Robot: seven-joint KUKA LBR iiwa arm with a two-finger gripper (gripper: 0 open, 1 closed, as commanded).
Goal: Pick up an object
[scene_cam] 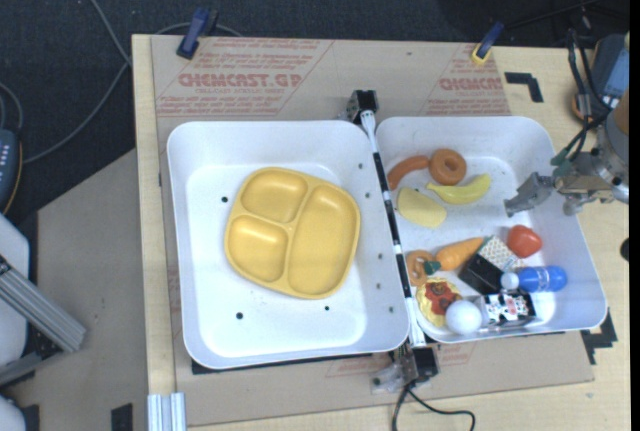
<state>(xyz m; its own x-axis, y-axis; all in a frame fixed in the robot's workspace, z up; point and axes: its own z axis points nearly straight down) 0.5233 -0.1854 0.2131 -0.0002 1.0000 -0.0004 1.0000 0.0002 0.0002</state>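
The hand (pixel 553 196) hangs open above the right bin (pixel 575 249), the tomato (pixel 524 241) just below it

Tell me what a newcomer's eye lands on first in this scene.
The big yellow divided plate lies alone in the left bin, bright against the white. Next comes the heap of small toys in the right bin: a banana, a brown doughnut, a red tomato and a white ball. The gripper reaches in over that bin's right side.
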